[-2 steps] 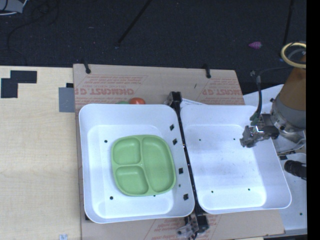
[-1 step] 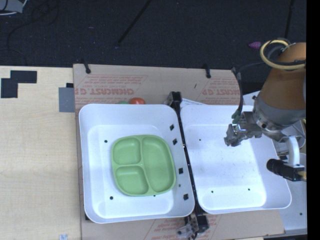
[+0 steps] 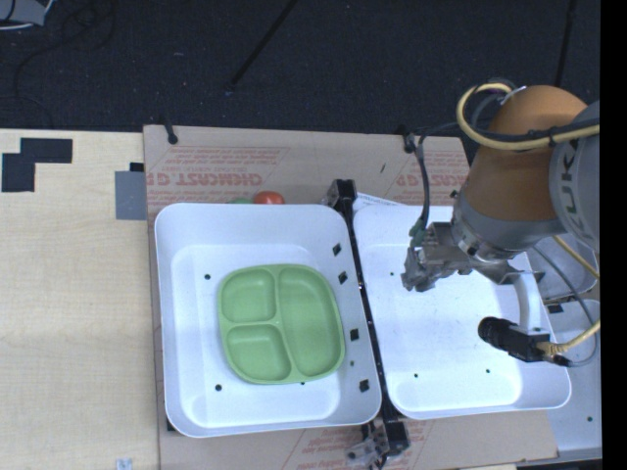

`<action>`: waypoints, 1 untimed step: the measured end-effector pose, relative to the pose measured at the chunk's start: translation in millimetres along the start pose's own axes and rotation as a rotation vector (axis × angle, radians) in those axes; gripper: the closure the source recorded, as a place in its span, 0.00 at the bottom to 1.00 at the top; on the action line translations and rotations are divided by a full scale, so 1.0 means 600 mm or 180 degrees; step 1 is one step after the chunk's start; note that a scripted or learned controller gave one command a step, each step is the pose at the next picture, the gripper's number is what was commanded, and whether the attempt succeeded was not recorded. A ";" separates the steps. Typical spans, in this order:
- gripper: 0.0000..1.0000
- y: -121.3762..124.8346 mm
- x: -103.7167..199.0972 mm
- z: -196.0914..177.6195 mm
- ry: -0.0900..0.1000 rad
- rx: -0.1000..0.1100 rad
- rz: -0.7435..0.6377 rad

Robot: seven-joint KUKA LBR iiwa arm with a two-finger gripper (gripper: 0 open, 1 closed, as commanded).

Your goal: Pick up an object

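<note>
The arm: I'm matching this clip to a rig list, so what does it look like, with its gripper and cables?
The arm is grey, with a rounded orange band above the wrist. A yellowish cable loops over that band, and a dark cable runs down beside it. The gripper is a small, dark grey metal assembly.

Green plate point(image 3: 281, 323), white bins point(image 3: 186, 262).
My arm point(image 3: 524, 169) is orange above grey; the table point(image 3: 69, 292) is pale wood, with red-lettered cardboard point(image 3: 235, 169).
</note>
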State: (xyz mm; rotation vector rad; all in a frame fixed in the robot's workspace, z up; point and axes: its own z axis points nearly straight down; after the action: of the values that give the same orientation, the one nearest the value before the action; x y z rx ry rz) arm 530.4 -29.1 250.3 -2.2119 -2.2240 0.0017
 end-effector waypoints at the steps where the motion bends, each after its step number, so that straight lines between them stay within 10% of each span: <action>1: 1.00 -0.003 0.101 0.007 -0.0004 0.0001 0.0004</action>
State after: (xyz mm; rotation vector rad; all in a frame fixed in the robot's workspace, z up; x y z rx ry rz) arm 528.2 31.8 246.3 -2.2137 -2.2232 0.0034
